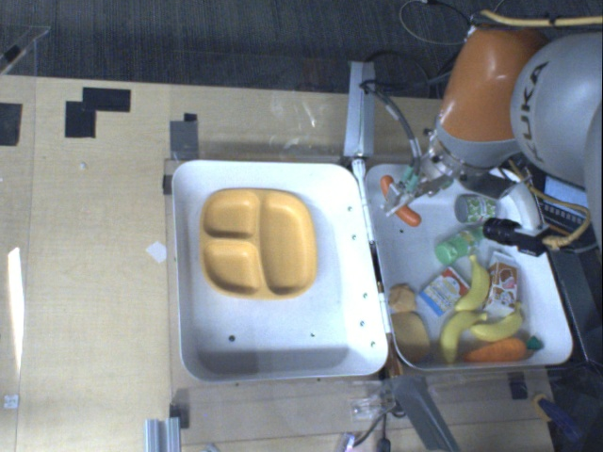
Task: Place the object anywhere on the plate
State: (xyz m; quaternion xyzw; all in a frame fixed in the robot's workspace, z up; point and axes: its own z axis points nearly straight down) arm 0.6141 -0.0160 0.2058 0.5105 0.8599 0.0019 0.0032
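Hovering at twelve o'clock of the right white bin (556,342), two-finger gripper (412,188) over small orange sausage-shaped piece (407,216), grip impossible to tell, yellow sectioned plastic plate (258,242) unfilled.

Plate (257,243): matt yellow plastic, smooth. Bins (283,347): white plastic w/ slight sheen. Bench (85,281): pale wood-look top under clear glossy sheet. Arm (556,92): smooth grey shell, glossy orange band. Bananas (471,309): shiny plastic.

grey arm (565,102), orange band, black lettering, yellow cable.
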